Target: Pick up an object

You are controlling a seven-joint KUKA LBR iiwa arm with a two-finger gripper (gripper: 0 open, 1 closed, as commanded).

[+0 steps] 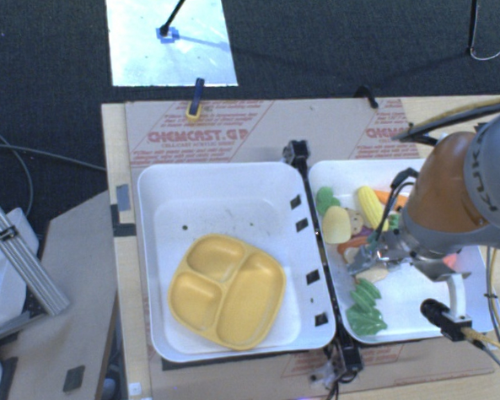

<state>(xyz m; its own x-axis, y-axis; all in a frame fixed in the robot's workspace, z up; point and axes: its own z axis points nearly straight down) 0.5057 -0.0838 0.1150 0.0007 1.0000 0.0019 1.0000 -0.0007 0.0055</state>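
Nearest the front edge of the tabletop, in the right bin (480, 295), I am looking at two green pea pods (364, 306), small, light, probably smooth plastic, best pinched across their narrow width. Just behind them I am seeing the gripper (373, 258) hanging low over a pale flat piece (373, 272); I cannot tell how far apart the fingers are or whether they are gripping anything. Farther back, toward the bin's rear wall, a yellow corn cob (369, 203), a pale rounded fruit (336, 225) and a green piece (326, 199) are crowding together; I judge them rigid, slippery toys. Beside all this, the left bin (162, 209) is carrying a yellow divided tray (228, 291).
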